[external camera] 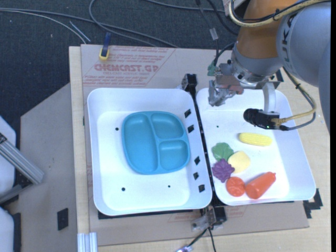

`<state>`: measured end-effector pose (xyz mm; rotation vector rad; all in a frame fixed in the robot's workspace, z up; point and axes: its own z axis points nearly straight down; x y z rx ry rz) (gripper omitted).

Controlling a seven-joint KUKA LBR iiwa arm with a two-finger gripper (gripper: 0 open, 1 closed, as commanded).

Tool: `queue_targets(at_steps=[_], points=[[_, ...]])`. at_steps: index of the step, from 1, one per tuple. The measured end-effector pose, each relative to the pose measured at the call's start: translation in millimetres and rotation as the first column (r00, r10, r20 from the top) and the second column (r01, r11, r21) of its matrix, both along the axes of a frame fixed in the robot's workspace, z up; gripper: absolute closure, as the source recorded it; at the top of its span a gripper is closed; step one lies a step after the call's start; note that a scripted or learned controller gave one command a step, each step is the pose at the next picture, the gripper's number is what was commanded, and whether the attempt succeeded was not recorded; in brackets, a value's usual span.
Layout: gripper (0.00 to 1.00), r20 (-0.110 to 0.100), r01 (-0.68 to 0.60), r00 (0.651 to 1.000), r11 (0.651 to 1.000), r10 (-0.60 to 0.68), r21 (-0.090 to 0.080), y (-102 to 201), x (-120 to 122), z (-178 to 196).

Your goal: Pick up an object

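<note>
You have two white bins on the worktop (pixel 131 62): the left bin (pixel 100 156) holds one blue divided tray (pixel 155 142), and the right bin (pixel 294 161) holds six small toy foods. Count one yellow corn cob (pixel 255 138), one green piece (pixel 222 150), one pale yellow piece (pixel 240 161), one purple grape cluster (pixel 222 169), one red tomato (pixel 234 186) and one orange carrot (pixel 261 185). Your hand (pixel 217 100) hangs over the upper left corner of the right bin, near the divider; you cannot tell how its fingers stand. All six foods lie below and to the right of it in the frame, well apart from it; the green piece is nearest.
</note>
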<state>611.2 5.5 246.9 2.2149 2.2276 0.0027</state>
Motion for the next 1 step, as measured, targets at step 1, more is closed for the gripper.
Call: queue_targets(at_steps=[1], points=[[1.00,0.000,0.001,1.000,1.000,-0.001,0.000,46.3,8.5,0.3]])
